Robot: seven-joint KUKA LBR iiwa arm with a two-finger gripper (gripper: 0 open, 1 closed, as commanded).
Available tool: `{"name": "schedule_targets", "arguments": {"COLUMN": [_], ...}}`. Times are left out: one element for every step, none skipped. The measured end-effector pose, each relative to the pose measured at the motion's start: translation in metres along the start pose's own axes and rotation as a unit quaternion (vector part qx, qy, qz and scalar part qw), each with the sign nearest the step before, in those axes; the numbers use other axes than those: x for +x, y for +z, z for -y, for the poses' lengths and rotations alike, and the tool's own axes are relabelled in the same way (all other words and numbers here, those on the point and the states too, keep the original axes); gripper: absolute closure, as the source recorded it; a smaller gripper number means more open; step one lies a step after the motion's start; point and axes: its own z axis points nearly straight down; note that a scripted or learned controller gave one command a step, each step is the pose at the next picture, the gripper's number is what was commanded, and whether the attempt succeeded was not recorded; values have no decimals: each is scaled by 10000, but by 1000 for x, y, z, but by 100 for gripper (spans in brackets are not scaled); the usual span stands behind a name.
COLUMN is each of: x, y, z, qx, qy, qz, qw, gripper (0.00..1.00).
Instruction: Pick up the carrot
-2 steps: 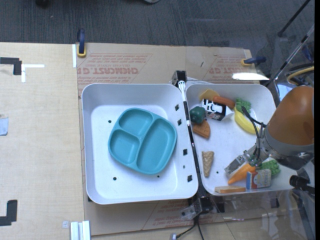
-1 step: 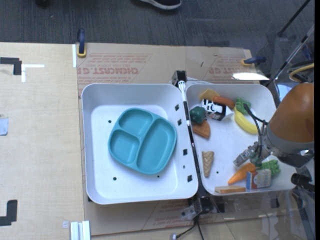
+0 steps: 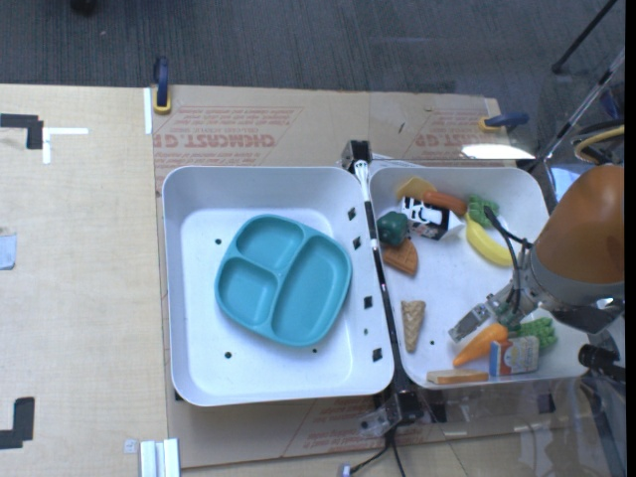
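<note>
- A desk (image 3: 79,266) of pale wood carries two shallow white bins side by side, seen from above at a slant.
- The left bin (image 3: 189,366) holds a teal divided plate (image 3: 283,279) at its centre.
- The right bin (image 3: 447,286) holds many small items. The carrot (image 3: 480,344) lies at about 5 o'clock in this bin, orange, pointing toward 8 o'clock, with its green leafy top (image 3: 537,328) at its 3 o'clock end.
- The grey arm with an orange band (image 3: 591,232) reaches in from 3 o'clock. Its gripper (image 3: 487,314) sits just above the carrot, at the carrot's 12 o'clock side; a metal finger (image 3: 472,322) shows there, very close to the carrot. Whether the gripper is wide or narrow cannot be told, and the carrot is not visibly between its fingers.
- A banana (image 3: 487,241) lies at 2 o'clock in the right bin.
- A tan cone-shaped piece (image 3: 412,323) lies at 7 o'clock in the bin.
- A dark green object (image 3: 393,229) and an orange wedge (image 3: 401,257) sit at 10 o'clock.
</note>
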Motion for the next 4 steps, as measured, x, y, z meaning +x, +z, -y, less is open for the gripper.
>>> {"name": "schedule_targets", "arguments": {"x": [-1, -1, 28, 26], "y": [-9, -9, 9, 0], "z": [-2, -2, -13, -15], "qx": [-18, -15, 14, -5], "qy": [25, 18, 321, 345], "qz": [16, 15, -13, 2], "qw": [10000, 10000, 9995, 9994], "gripper": [100, 0, 0, 100]}}
